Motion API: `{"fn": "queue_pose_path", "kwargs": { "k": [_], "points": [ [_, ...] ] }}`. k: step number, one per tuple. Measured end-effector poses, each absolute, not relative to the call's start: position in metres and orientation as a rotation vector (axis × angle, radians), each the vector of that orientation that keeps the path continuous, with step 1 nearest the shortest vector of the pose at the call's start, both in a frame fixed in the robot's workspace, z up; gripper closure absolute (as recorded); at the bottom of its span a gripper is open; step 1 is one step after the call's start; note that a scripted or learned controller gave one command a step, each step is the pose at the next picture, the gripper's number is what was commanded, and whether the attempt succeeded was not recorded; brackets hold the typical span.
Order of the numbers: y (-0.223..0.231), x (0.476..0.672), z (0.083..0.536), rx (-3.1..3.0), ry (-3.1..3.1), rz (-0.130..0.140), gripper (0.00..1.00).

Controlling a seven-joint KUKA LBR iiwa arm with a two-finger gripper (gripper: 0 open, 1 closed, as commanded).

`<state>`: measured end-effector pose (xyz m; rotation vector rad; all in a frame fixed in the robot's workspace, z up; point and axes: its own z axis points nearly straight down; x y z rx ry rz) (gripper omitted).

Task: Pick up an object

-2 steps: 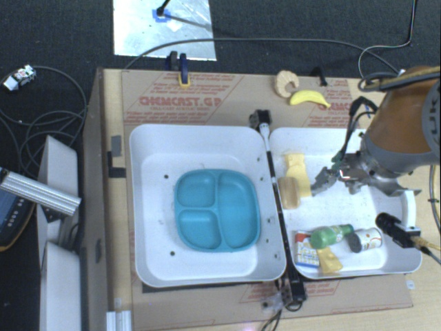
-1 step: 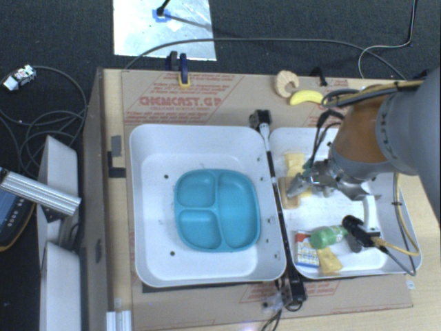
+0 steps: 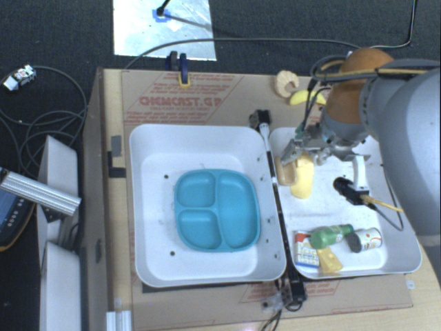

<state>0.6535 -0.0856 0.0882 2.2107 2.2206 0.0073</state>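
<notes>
You are viewing: pale yellow block (image 3: pixel 302 181), sitting in the right bin (image 3: pixel 324 209) near its inner wall, just beside a tan piece (image 3: pixel 284 172); green bottle (image 3: pixel 331 236), lying on its side toward the front.

Smooth grey arm (image 3: pixel 408 126); rounded orange band (image 3: pixel 365 62) above the wrist; small silvery metal tool (image 3: pixel 304 150) at its end.

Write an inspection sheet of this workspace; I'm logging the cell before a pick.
Surface: cardboard-topped bench bearing left bin and right bin, both white.
Job's things: right bin holds pale yellow block, green bottle, small can, printed packet; left bin holds blue divided plate.
Clutter: banana behind right bin.
Grippers: gripper at the block's upper end.
Cables: black cable on floor behind bench.
Surroundings: dark carpet, silvery sheet.
</notes>
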Motion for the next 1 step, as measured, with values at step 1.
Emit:
{"fn": "queue_pose_path", "kwargs": {
  "k": [1],
  "points": [
    [-0.0850, 0.6549, 0.1016, 2.207, 2.224, 0.011, 1.00]
  ]
}}
